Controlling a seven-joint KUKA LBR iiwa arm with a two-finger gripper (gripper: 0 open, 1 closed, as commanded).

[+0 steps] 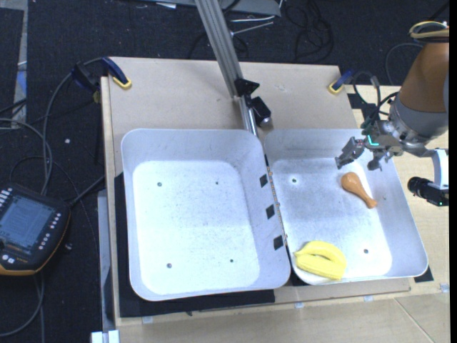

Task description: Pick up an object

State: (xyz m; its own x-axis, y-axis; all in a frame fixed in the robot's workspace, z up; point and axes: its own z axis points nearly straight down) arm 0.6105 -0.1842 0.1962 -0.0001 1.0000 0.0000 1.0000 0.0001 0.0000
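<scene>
Two white bins sit side by side: the left bin (193,213) and the right bin (335,220), which holds one yellow banana (321,259) near its front edge and one orange drumstick-shaped toy (358,189) farther back. One gripper (361,157) hangs just above the toy, its fingers spread and grasping nothing.

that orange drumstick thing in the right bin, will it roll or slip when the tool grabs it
Probably. The drumstick looks like smooth moulded plastic, so likely light, stiff and slippery. Its rounded bulb and thin handle suggest it may pivot or roll if pinched off-centre. The tool hovers just above it.
</scene>
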